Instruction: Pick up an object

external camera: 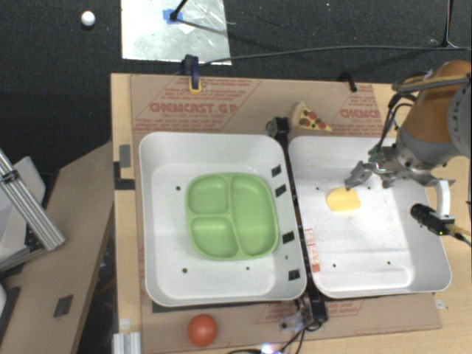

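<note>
A pale yellow lump (pixel 343 200) lies on the floor of the right bin (pixel 391 271), left of its middle. My gripper (pixel 359 177) hangs just above and to the right of the lump, its fingers pointing down and left toward it. Nothing shows between the fingers, and the lump rests on the bin floor. A green divided plate (pixel 231 215) lies in the middle of the left bin (pixel 166 271).
A pizza-slice toy (pixel 310 118) lies on the board behind the right bin. A red ball (pixel 202 330) sits on the board in front of the left bin. A black-and-blue clamp (pixel 192 71) stands at the board's far edge.
</note>
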You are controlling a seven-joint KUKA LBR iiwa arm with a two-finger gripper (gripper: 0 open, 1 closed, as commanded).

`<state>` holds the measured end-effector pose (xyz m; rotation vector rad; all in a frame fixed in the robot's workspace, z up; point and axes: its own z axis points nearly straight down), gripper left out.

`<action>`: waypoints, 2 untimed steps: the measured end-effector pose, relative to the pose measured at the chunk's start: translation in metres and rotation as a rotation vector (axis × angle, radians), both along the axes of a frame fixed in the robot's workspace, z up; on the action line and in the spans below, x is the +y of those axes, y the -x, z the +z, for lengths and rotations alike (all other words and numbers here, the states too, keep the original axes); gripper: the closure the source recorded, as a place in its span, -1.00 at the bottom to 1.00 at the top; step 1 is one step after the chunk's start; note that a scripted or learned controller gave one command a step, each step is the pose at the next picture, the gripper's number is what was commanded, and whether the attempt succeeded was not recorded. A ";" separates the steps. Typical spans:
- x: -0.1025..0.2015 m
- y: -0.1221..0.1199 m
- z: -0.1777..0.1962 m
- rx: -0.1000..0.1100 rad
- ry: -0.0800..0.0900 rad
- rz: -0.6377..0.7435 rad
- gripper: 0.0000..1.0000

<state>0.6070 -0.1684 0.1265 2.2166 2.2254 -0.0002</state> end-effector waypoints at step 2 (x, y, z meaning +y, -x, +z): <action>0.000 -0.005 -0.027 -0.014 0.001 -0.002 1.00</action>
